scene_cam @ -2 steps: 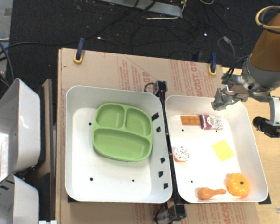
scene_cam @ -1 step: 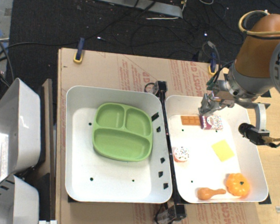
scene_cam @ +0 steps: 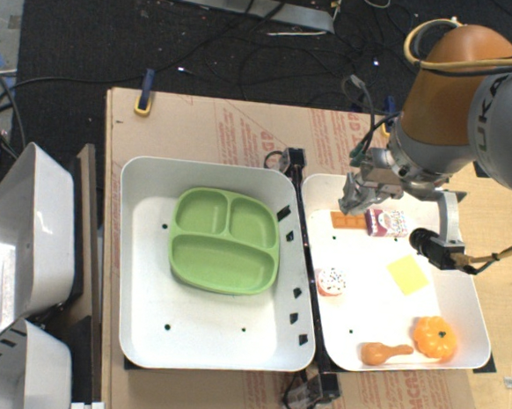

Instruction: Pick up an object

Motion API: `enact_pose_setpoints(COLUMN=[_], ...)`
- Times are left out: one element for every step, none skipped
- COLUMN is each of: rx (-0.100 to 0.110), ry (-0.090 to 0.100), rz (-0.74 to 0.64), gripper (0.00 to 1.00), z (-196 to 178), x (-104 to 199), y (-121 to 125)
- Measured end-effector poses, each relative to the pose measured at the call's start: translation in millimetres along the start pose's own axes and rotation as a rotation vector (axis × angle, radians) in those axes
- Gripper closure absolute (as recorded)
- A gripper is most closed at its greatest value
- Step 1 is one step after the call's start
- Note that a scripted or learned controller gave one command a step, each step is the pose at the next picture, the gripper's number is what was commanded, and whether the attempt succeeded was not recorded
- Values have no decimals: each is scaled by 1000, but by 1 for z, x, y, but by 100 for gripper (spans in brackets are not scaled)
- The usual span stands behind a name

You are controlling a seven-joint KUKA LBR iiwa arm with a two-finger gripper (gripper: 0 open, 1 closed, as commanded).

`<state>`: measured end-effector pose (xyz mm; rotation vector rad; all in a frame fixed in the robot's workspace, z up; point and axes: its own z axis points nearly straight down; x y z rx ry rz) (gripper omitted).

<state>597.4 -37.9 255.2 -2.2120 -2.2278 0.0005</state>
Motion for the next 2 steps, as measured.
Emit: enact_pose_setpoints(rx=[1, 0], ry=[0, -1], rz=[-1, 0], gripper=[100, 100], z=[15, 19], x=[57, 100], y=[-13, -18])
